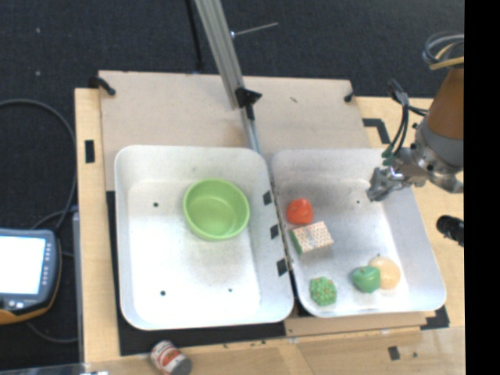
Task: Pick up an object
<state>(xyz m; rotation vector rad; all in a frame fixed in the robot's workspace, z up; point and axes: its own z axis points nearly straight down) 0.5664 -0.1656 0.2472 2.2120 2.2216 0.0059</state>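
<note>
We see the claw (380, 184) at the right bin's (344, 166) right rim, near its far corner, holding nothing; whether it is open or closed we cannot tell. In that bin, a red object (299, 211) and a patterned block (313, 237) lie by the left wall, while a green knobbly object (323, 291), a green object (365, 278) and a cream object (387, 272) sit along the near edge. The left bin (148, 287) carries a green bowl (216, 208).

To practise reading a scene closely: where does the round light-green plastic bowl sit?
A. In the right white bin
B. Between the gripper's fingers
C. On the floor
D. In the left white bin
D: the round light-green plastic bowl rests inside the left white bin, apart from the gripper.
</note>
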